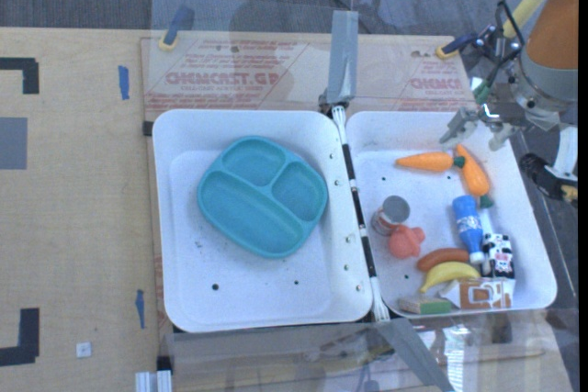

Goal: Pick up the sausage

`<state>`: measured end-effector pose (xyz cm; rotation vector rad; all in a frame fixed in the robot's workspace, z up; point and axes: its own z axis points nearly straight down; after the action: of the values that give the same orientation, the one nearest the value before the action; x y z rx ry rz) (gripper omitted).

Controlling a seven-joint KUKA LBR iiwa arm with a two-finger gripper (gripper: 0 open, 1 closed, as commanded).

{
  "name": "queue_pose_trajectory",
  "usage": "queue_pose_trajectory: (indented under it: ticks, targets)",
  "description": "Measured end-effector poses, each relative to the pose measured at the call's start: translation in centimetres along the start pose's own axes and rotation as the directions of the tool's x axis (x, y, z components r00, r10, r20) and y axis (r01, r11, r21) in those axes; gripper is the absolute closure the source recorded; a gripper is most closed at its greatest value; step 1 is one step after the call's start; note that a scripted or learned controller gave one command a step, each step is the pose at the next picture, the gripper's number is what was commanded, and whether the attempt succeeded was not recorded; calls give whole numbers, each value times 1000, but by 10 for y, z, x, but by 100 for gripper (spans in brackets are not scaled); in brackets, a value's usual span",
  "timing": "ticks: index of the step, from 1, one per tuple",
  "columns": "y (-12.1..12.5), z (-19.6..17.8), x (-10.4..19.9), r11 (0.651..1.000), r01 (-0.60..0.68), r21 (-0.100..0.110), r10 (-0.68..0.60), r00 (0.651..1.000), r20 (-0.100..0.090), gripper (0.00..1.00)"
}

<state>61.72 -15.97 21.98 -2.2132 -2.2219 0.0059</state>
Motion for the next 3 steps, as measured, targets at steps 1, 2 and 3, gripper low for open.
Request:
queue_pose_trajectory:
  ticks: [1, 2, 3]
  targets:
    - [-83, 40, 59, 994, -114, 2, 114, 994, 0, 0]
    - [-119, 81, 69, 999, 46, 2, -46, 999, -1, 0]
    - [-76, 31, 53, 958, -286, -1, 286, 958, 1, 0]
